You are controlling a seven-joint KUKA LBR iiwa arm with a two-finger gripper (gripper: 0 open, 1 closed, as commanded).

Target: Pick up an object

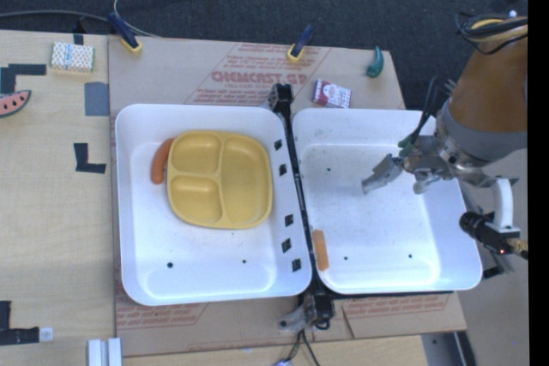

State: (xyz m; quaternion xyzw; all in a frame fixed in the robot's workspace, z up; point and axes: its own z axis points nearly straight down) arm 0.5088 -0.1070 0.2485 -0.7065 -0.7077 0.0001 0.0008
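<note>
Right bin (pixel 446 270) floor bare; pincer (pixel 375 180) mid-bin.

Yellow tray (pixel 220 179) and orange carrot (pixel 320 249) in white bins (pixel 206 280).

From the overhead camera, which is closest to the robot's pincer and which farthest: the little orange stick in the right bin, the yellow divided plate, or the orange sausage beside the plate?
From the pincer:
1. Orange stick, right bin's lower left corner.
2. Yellow plate, left bin.
3. Orange sausage, at the plate's far left edge.
</note>
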